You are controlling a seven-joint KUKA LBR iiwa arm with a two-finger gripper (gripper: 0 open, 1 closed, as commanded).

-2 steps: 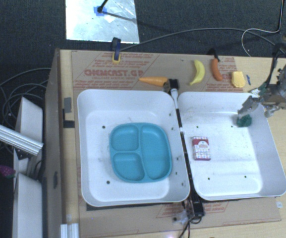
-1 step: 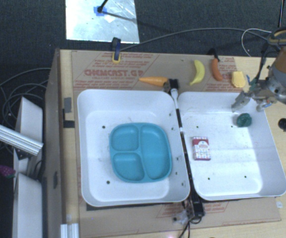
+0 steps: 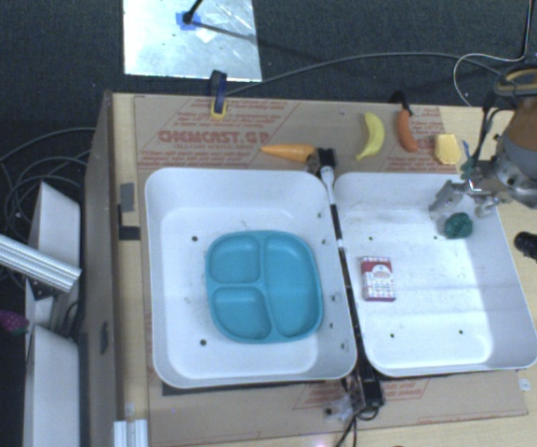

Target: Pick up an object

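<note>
The gripper (image 3: 461,196) hangs over the right bin's (image 3: 491,343) far right corner, just above a dark green object (image 3: 458,223); whether its claw is apart or together cannot be told. A red-and-white packet (image 3: 377,278) lies near that bin's left edge, and a blue divided tray (image 3: 263,284) fills the middle of the left bin (image 3: 170,222).

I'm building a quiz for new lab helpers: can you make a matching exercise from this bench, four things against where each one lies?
Things:
1. blue divided plate
2. red and white card box
3. dark green object
4. banana

Places:
A. on the board behind the bins
B. middle of the right bin
C. in the left bin
D. right bin's far corner, just below the gripper

Pairs: 1-C, 2-B, 3-D, 4-A
</note>
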